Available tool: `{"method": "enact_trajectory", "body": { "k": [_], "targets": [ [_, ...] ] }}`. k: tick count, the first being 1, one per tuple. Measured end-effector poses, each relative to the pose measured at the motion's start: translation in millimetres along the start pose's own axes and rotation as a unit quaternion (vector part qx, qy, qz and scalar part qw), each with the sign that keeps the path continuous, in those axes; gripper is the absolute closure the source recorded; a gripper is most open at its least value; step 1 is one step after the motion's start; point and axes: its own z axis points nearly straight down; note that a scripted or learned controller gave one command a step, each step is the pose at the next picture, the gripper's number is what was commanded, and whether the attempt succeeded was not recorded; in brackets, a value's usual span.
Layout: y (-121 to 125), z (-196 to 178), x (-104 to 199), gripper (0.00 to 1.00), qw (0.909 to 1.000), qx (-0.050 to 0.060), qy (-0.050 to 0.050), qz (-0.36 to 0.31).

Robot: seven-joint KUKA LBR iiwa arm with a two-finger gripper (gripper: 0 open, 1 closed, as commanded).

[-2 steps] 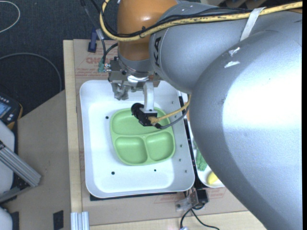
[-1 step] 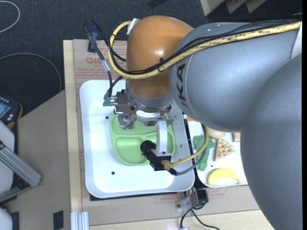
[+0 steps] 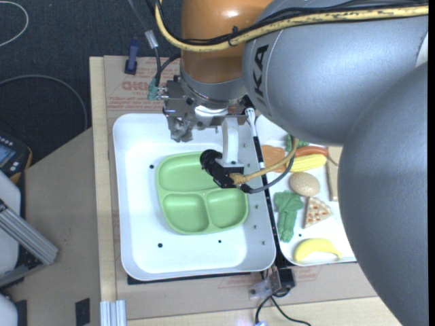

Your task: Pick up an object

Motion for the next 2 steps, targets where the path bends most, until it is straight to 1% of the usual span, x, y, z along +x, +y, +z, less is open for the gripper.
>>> {"method": "enact_trajectory", "body": {
  "k": [1,2],
  "targets": [
    [92,42,-2,1.0,1.0,0.004,-0.002,0.001],
    [92,27,1,1.0,1.0,0.001,-0.001,-0.001]
  ]
}}
